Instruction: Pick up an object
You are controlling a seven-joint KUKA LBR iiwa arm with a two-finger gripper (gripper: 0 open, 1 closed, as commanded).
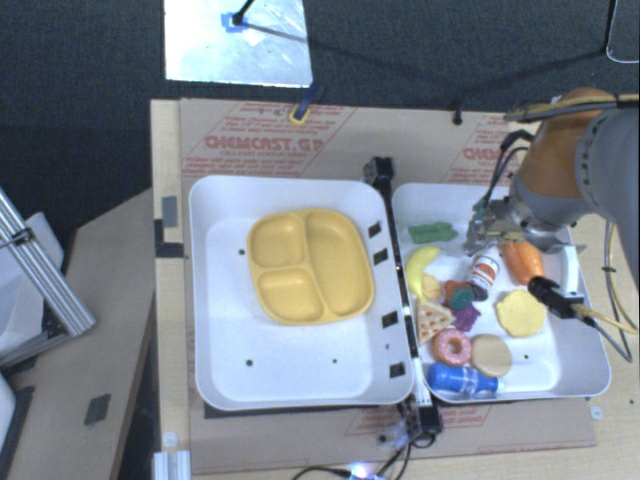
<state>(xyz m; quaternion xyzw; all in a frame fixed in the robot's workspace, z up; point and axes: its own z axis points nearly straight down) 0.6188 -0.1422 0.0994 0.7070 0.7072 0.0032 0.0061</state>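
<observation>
The right bin (570, 373) holds several toy foods. Among them are a green block (432, 232), a yellow banana (420, 265), a small white bottle with a red label (484, 271), an orange carrot (523, 260) and a flat yellow round piece (521, 313). Nearer the front lie a pizza slice (432, 320), purple grapes (466, 317), a pink donut (452, 347), a tan bun (491, 354) and a blue bottle (462, 379). My gripper (479, 236) hangs low over the back of this bin, just above the small bottle and left of the carrot. Nothing is visibly held.
The left bin (225, 368) carries a yellow three-compartment plate (308, 265). A black divider with clips (392, 268) runs between the bins. The arm's grey body and orange band (560, 163) cover the right bin's back right corner. Cables trail at the right.
</observation>
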